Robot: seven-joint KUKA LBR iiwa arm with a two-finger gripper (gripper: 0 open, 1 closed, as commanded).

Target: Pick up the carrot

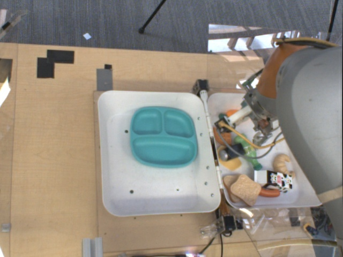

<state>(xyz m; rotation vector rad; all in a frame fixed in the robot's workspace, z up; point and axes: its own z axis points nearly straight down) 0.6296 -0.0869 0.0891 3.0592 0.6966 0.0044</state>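
**Camera view – items, placed rel. to tool**

1. Gripper [260, 133]: over the right bin [303, 196], upper-middle part, on a grey arm w/ orange band coming in from view right. How far open: can't tell. Nothing seen held.
2. Carrot [226, 137]: orange body, partly covered. It lies on the right bin floor left of the gripper, slightly lower in view, near the bin's left wall, apart from the tool. ID is a best reading.
3. Green long piece [247, 146]: just below-left of the gripper, running on from the carrot's orange part. Can't tell if it is joined to it.
4. Small orange bit [231, 113]: up-left of the gripper. Kind unclear.
5. Yellow item [231, 165]: below-left of the gripper, beyond the carrot.
6. Bread slice [244, 189]: well below the gripper, at the bin's near-left corner.
7. Croissant [282, 161]: below-right of the gripper.
8. Cow-print block [281, 181]: below the croissant.
9. Red sausage [269, 193]: beside the bread, under the cow-print block in view.
10. Left bin [115, 189]: well left of the gripper. It holds a teal divided plate [163, 136] lying flat at its centre.
11. Bench [53, 143]: pale wood, under both bins.
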